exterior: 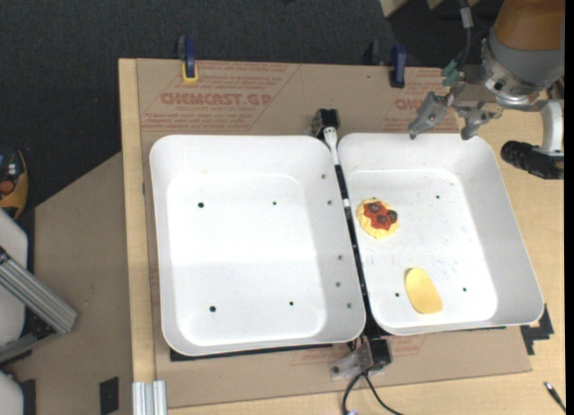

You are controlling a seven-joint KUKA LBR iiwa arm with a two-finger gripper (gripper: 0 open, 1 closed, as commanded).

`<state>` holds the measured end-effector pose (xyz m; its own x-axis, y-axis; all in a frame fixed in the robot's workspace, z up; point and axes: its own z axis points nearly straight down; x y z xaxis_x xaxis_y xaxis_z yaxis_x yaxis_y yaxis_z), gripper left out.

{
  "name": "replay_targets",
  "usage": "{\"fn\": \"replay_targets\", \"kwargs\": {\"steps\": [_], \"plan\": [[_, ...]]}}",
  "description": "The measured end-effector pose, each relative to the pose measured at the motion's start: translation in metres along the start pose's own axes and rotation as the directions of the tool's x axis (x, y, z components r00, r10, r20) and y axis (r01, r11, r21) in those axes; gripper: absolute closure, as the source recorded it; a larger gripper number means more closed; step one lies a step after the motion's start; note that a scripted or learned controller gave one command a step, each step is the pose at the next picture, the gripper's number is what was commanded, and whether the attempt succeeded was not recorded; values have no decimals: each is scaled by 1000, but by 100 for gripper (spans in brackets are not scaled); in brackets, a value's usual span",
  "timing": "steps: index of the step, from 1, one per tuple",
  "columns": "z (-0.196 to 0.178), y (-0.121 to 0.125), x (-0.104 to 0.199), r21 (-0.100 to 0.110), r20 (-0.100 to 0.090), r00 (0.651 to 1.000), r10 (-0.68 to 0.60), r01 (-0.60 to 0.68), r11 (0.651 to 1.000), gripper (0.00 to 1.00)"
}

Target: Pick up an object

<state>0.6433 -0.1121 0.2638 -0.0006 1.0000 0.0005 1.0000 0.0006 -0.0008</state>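
Gripper [446, 121] above far rim of right bin [502, 189], fingers spread apart, holding nothing. Pizza-like toy [378, 218] and yellow oval piece [422, 290] lie apart on right bin floor.

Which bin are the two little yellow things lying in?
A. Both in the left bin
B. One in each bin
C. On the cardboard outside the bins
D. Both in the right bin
D: the yellow piece with red spots and the plain yellow piece both lie in the right bin.
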Motion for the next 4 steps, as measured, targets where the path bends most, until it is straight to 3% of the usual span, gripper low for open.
{"fn": "replay_targets", "kwargs": {"steps": [1, 2, 3, 4], "plan": [[188, 18, 8, 6, -2, 1000, 0, 0, 1000, 0], [44, 26, 91, -16, -2, 1000, -9, 9, 1000, 0], [-124, 25, 139, -23, -1, 1000, -7, 7, 1000, 0], [-123, 24, 136, -7, 2, 1000, -1, 1, 1000, 100]]}}
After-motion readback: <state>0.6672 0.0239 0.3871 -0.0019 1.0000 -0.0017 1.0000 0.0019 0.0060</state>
